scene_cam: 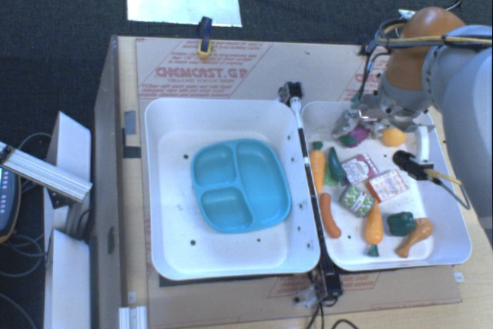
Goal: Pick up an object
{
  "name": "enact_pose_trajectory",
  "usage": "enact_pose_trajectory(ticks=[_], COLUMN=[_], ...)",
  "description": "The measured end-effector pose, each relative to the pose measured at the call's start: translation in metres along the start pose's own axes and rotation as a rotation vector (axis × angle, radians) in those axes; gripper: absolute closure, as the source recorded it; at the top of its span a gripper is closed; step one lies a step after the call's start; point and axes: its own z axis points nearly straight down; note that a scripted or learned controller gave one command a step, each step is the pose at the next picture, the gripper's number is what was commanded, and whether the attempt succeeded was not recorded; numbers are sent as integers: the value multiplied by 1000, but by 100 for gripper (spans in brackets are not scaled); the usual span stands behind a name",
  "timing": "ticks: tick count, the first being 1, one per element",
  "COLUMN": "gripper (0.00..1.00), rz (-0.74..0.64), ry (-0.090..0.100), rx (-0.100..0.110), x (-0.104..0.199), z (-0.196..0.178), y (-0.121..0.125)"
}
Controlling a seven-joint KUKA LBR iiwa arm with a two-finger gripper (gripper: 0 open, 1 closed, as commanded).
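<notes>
My gripper (351,124) is low over the far end of the right bin (454,243), reaching in from the right. Just below its tip lies a purple and green toy eggplant (357,138), partly hidden by it. I cannot make out whether they touch. A yellow lemon (394,137) sits to the right of the eggplant. Nothing is seen lifted.
The right bin also holds a carrot (317,164), a green vegetable (335,166), a pink packet (359,167), a red-and-white packet (387,185), a green bag (356,200), a sausage (330,216), a second carrot (374,226), a dark pepper (400,223) and a drumstick (414,236). The left bin (173,243) holds a blue divided plate (239,185).
</notes>
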Motion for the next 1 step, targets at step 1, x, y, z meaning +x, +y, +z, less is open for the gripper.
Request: enact_pose_trajectory(ticks=[1], gripper=[100], rz=[-1], ry=[-1], rx=[5], x=[-1], z=[-10], y=[-1])
